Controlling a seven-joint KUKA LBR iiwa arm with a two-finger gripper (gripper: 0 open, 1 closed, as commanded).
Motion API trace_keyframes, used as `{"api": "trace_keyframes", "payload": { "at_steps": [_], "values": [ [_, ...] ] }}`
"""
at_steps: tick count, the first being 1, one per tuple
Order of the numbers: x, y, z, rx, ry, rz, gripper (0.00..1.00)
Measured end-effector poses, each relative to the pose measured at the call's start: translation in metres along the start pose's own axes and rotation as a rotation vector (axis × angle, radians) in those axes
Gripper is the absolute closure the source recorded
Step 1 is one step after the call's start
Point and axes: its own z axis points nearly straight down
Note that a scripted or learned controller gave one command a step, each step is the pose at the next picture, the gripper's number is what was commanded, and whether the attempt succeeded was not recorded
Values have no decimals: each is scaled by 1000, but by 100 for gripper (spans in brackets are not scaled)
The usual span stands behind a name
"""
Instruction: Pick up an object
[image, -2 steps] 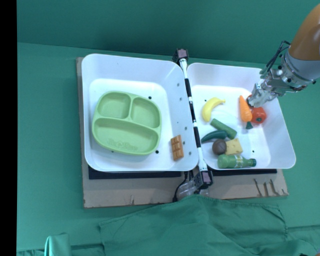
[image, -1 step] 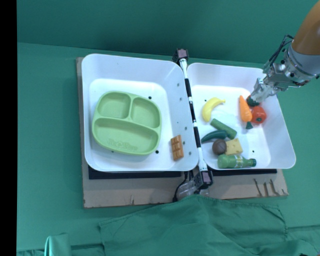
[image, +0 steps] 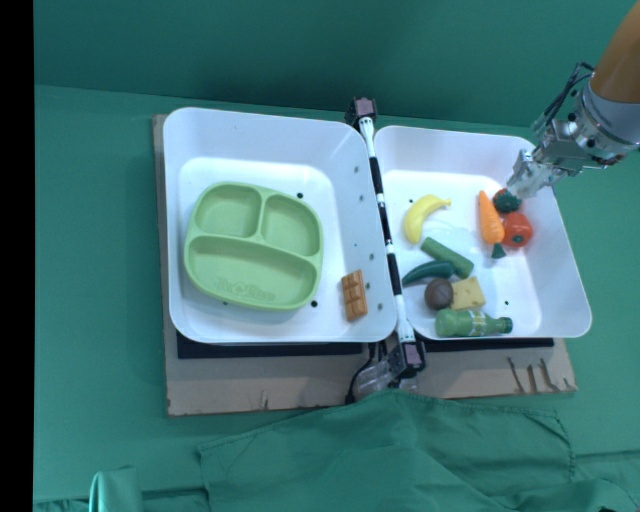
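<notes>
My gripper (image: 522, 184) hangs over the far right part of the right bin (image: 560, 290), just above the green top of a red tomato (image: 516, 230). An orange carrot (image: 489, 218) lies right beside the tomato, to its left. Further left in the same bin lie a yellow banana (image: 424, 215), a green cucumber (image: 447, 256), a dark green pepper (image: 428, 271), a brown round piece (image: 438, 293), a yellow cheese wedge (image: 467, 292) and a green bottle (image: 472, 323). Nothing shows between the fingers.
The left bin (image: 200, 140) holds a light green divided plate (image: 254, 245) and a small orange-brown waffle piece (image: 353, 295) near its front right corner. A black-and-white divider rail (image: 383, 215) runs between the bins. Green cloth (image: 400, 450) lies bunched in front of the bench.
</notes>
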Motion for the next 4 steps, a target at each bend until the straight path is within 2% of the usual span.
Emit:
{"api": "trace_keyframes", "payload": {
  "at_steps": [1, 2, 3, 4],
  "values": [
    [-1, 1, -13, -7, -3, 3, 100],
    [15, 8, 90, 22, 10, -9, 100],
    [61, 17, -8, 2, 7, -14, 100],
    [57, 17, -16, 3, 5, -7, 100]
  ]
}}
